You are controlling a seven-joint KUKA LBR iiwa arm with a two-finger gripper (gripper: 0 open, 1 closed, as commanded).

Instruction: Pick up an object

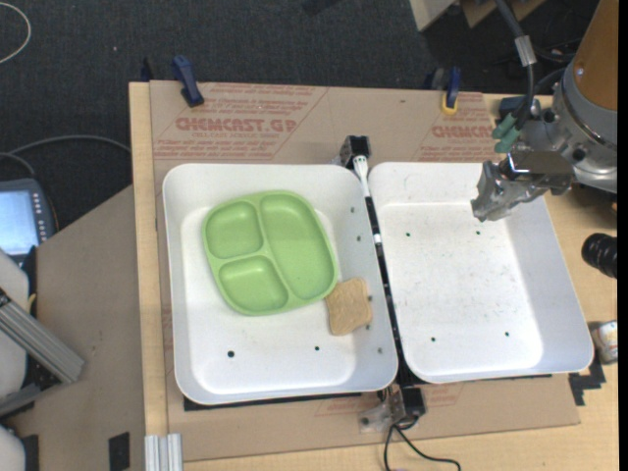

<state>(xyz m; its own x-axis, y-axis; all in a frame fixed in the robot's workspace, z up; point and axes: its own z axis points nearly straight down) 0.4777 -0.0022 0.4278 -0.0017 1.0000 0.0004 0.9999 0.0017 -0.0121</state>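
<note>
Green plastic makes up the plate, one of two things in the left bin. It has three compartments, two smaller ones on its left side and one long one on its right, and it lies flat with its long axis running from upper left to lower right across the bin's middle. Just beside its lower right corner lies a single tan sponge, roughly square, turned a little off the bin's edges and close to the bin's right wall; whether it touches the plate cannot be told.

The right bin sits against the left one, a black strip between them, and its floor is speckled with small dark marks. The gripper hangs over this bin's upper right part, well apart from the plate and sponge. Its fingers point down and to the left; how far apart they stand cannot be told from this angle, and nothing is seen between them.

Both bins rest on a brown board that covers the surface. Red print on it reads "CHEMCAST G P" at the upper left, and a second, partly hidden print sits at the upper right. Two clamps hold the board's far edge, a blue one and a blue and yellow one.
</note>
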